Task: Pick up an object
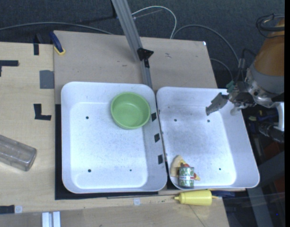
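We judge the pick barely begun: our gripper (224,103) hovers at the right bin's (201,141) one o'clock edge, fingers spread and holding nothing, while the small can (186,176) lies untouched at seven o'clock and the green bowl (130,109) sits in the left bin (88,145).

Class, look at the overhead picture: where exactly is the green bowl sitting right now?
The green bowl sits in the left bin, in its upper right part near the divider between the two bins, far from the end effector over the right bin.
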Motion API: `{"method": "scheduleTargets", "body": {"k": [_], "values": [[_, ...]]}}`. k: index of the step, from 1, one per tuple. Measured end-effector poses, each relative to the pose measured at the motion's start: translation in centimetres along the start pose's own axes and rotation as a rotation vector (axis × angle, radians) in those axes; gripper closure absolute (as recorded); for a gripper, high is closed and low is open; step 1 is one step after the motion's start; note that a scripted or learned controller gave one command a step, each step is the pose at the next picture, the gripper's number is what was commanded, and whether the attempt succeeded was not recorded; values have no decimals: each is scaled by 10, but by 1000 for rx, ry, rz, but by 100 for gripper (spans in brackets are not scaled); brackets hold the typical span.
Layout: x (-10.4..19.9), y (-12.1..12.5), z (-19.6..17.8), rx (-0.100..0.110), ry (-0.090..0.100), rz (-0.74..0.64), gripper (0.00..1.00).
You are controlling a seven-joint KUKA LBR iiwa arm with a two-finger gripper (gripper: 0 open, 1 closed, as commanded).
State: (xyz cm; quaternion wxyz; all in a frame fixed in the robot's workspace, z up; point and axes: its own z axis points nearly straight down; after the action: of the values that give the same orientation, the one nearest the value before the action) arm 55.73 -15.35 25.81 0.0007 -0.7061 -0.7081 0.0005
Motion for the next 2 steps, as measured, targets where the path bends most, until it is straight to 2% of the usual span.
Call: {"method": "scheduleTargets", "body": {"k": [1,2], "values": [[0,0,0,0,0,0,0],[-5,3,46,4,-1,1,0]]}}
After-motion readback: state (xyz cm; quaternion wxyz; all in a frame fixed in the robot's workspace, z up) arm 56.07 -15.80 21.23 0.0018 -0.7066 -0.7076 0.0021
